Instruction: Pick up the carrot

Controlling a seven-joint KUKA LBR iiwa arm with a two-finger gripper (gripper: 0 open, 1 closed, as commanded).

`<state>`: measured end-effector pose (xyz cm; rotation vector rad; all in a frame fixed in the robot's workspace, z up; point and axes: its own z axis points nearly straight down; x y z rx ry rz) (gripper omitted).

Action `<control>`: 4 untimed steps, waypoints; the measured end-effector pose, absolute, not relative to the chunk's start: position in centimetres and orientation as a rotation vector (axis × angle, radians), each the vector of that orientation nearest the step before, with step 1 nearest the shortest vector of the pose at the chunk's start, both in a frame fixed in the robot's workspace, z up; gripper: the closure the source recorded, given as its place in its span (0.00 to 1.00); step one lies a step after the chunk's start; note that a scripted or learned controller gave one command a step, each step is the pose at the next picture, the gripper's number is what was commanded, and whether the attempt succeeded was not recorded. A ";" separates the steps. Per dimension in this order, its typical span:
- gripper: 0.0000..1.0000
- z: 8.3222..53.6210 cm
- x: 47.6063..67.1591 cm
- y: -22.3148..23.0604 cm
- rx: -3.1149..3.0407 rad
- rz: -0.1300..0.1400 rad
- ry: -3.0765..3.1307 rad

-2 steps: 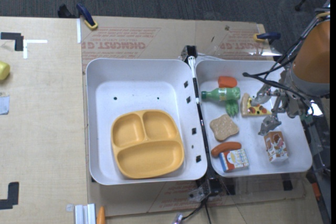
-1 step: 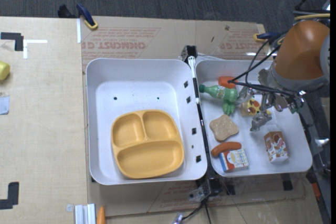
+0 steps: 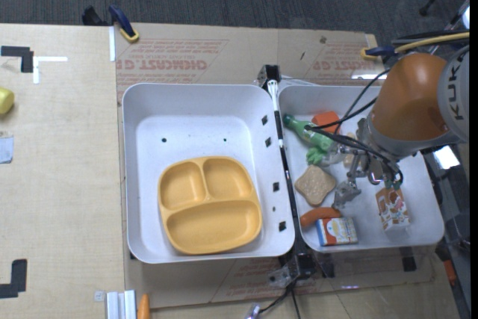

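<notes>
Landmark: slice of bread (image 3: pixel 315 184), lying flat in the right bin (image 3: pixel 427 234).
Carrot: orange tapered piece (image 3: pixel 320 216), judged to be the carrot, just below the slice of bread and apart from it, lying flat on the bin floor.
Long axis: roughly across the view, right end tilted slightly up-frame; thin end too blurred to call.
Neighbour: small carton (image 3: pixel 336 231), below and right of the slice of bread, touching or nearly touching the carrot's lower side.
End effector: (image 3: pixel 347 194) hanging just right of the slice of bread, above and right of the carrot; opening not readable at this slant, nothing seen held.
Why so placed: probably poised over the bin's near clutter for a descent, offset from the carrot's middle.
Grasp judgement: closing across the short width likely best; carton crowding one side, a risk of nudging.
Other items: green bottle-like object (image 3: pixel 300 129) above the slice of bread; juice pouch (image 3: pixel 393 208) well to its right.
</notes>
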<state>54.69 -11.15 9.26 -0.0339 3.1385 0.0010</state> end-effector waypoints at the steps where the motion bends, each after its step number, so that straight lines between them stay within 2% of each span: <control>1: 0.00 26.5 60.6 -10.2 -0.001 -0.001 3.136; 2: 0.00 24.1 60.2 -11.0 -0.400 0.000 3.113; 3: 0.00 20.1 54.0 -5.5 -0.629 0.001 3.075; 4: 0.00 20.1 56.9 -13.0 -0.399 -0.001 3.110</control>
